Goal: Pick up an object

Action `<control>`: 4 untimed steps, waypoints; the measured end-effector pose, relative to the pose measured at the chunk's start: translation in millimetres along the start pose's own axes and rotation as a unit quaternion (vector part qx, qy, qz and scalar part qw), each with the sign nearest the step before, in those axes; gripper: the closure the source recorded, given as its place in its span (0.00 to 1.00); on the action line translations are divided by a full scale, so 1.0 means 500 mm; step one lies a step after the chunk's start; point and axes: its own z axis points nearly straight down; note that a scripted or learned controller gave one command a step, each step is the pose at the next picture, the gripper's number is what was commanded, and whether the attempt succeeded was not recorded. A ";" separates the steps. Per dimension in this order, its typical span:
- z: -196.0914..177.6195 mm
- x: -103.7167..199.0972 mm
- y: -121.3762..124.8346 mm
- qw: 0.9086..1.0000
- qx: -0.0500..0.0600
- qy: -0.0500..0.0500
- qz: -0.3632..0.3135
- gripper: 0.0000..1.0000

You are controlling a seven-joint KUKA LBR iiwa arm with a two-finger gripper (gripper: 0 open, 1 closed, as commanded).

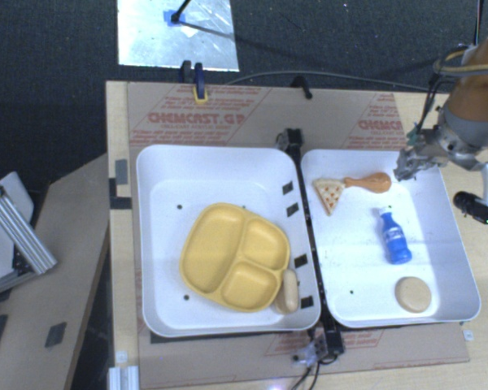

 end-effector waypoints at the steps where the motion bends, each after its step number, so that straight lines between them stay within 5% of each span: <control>1: -0.108 -0.001 0.003 1.000 0.000 0.000 0.000 1.00; 4: -0.148 0.269 -0.075 1.000 0.003 0.002 -0.002 1.00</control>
